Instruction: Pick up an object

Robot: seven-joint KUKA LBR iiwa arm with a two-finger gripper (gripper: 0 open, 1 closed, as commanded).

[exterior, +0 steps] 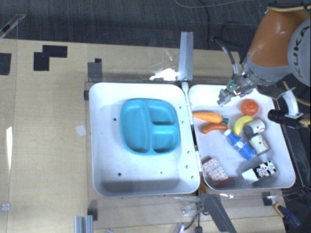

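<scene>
My gripper [226, 95] hangs over the back of the right bin [282, 178], above bare white floor. Nothing shows between its fingers. Just to its right lies a red tomato [250, 106]. In front of it lie an orange carrot [208, 116] and a red-orange pepper [213, 127]. Further right are a yellow banana [241, 124], a blue bottle [240, 144] and two small cans [256, 127] [261, 143]. A chequered red packet [214, 170] and a black-and-white box [265, 169] lie near the front.
The left bin [102, 174] holds a blue divided tray [148, 125]. A metal post [186, 57] stands at the back between the bins. The arm's orange band [272, 33] looms over the back right corner.
</scene>
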